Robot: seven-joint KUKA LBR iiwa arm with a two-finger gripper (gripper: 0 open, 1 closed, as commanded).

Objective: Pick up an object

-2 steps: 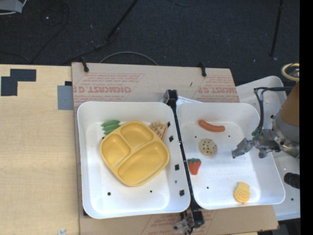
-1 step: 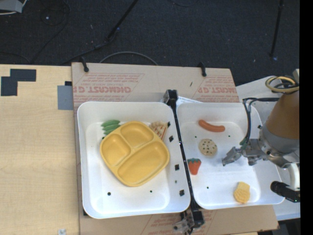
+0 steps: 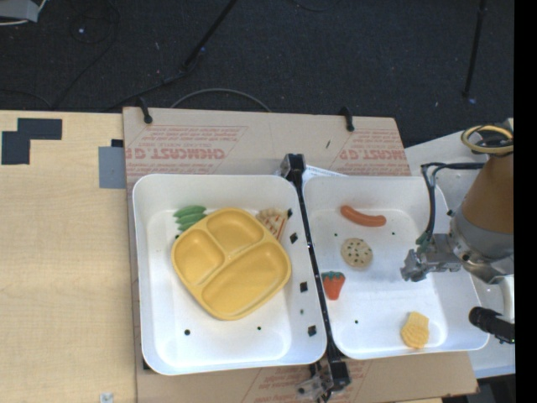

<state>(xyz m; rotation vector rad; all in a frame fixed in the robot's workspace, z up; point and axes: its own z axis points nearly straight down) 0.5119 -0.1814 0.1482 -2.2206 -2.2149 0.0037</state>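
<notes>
The right bin (image 3: 377,342) holds a sausage (image 3: 363,217) at the back, a round cookie (image 3: 357,253) in the middle, a red strawberry (image 3: 334,285) by the left wall and a yellow ridged chip (image 3: 414,330) at the front right. My gripper (image 3: 414,269) hangs low over the bin's right side, between the cookie and the right wall, above the chip. Nothing shows between its fingers. The arm's orange band (image 3: 495,196) rises behind it at the right edge.
The left bin (image 3: 159,326) carries a yellow divided plate (image 3: 232,263), a green pea pod (image 3: 190,215) and a waffle-like piece (image 3: 273,221) at the plate's back edge. A black divider (image 3: 306,250) runs between the bins. Cardboard lies underneath.
</notes>
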